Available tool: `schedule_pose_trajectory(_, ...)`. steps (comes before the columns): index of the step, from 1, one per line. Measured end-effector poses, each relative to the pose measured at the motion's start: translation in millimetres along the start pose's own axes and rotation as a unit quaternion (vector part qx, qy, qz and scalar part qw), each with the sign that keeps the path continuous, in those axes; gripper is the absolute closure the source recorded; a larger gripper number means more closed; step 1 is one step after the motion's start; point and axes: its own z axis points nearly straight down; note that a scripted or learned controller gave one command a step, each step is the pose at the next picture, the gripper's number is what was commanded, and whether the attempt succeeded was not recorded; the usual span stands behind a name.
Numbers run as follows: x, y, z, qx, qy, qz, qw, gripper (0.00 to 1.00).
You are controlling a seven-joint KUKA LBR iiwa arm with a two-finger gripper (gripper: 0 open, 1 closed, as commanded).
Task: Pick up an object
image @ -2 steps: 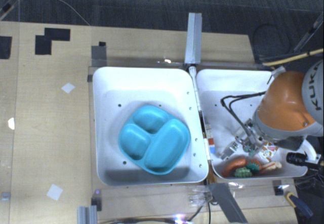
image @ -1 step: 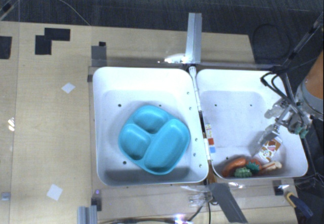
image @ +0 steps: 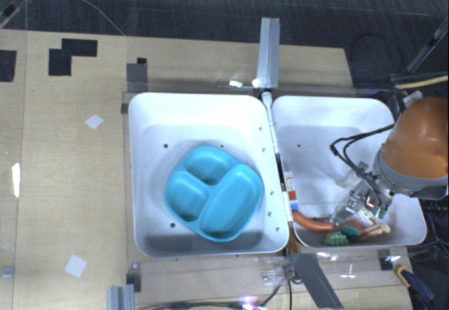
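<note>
Gripper: low over the near edge of the right bin, above the small items; whether it is open or closed cannot be told.
Arm: grey with orange band, reaching in from the right.
Left bin: holds a blue divided tray.
Right bin: far part bare.
Orange carrot-like item: near edge, left of gripper.
Green item: just beside it, nearer.

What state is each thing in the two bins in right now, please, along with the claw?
Blue divided plate: right way up, lying flat in the left bin.
Orange carrot-like toy: lying flat by the near wall of the right bin.
Small green toy: resting beside it.
Claw: lowered over the toys; grip unclear.
</note>
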Motion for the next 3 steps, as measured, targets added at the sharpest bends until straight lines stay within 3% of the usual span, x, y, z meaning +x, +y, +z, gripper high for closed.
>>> schedule_pose_trajectory(1,-3.4,2.3,-13.1,-0.002,-0.005,0.002,1.0,1.0)
schedule_pose_trajectory(2,1.7,-6.4,-80.5,0.001,0.005,-0.031,0.9995,1.0)
schedule_pose_trajectory(3,-29.4,-46.1,-0.1,0.001,0.0,-0.062,0.9981,1.0)
